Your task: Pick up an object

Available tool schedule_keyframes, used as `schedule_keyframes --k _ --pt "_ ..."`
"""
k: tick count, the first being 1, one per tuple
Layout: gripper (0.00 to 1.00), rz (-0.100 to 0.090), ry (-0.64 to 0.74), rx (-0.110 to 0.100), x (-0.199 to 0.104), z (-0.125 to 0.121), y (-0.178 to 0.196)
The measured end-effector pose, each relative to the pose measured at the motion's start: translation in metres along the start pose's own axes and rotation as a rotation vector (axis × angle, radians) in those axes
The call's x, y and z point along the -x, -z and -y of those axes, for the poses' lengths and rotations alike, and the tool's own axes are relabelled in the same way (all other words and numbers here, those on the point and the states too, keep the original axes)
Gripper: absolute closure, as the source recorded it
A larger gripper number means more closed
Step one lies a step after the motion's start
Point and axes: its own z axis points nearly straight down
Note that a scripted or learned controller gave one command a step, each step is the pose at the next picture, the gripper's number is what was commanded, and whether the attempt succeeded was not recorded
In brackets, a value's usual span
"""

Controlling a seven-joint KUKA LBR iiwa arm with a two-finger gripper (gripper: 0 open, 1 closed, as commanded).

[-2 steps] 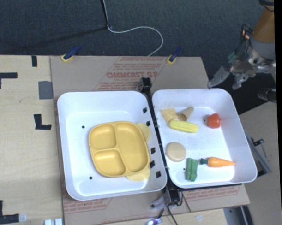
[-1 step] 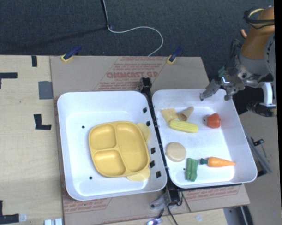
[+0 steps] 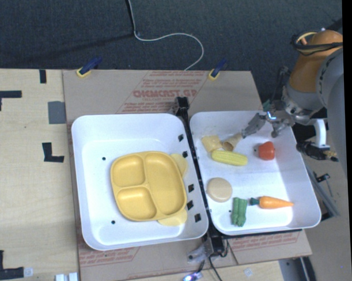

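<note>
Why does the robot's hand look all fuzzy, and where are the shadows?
Camera view: the gripper looks soft and smeared, while the corn and carrot stay fairly sharp; lighting is even, with faint shadows under the yellow tray and no strong glare on the bins.

Two bins side by side. Left bin (image 3: 87, 169): divided tray (image 3: 147, 185) near centre. Right bin (image 3: 298, 179): cone (image 3: 222, 143) at back-left, corn (image 3: 229, 158) just before it, tomato (image 3: 267, 150) to its right; round disc (image 3: 220, 189) mid-left; carrot (image 3: 264, 203) at front, its top toward the left.
</note>
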Motion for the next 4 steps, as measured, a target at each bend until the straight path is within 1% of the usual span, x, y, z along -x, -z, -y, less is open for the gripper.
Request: schedule_keyframes --k 1,2,3,4 --pt "0.00 0.002 0.001 0.004 -0.001 0.000 -0.043" --pt "1.00 0.004 0.002 0.007 -0.001 -0.001 -0.030" --pt "1.00 0.001 -0.001 0.010 -0.006 0.005 0.017" --pt "1.00 0.001 0.000 0.011 -0.009 -0.004 0.065"
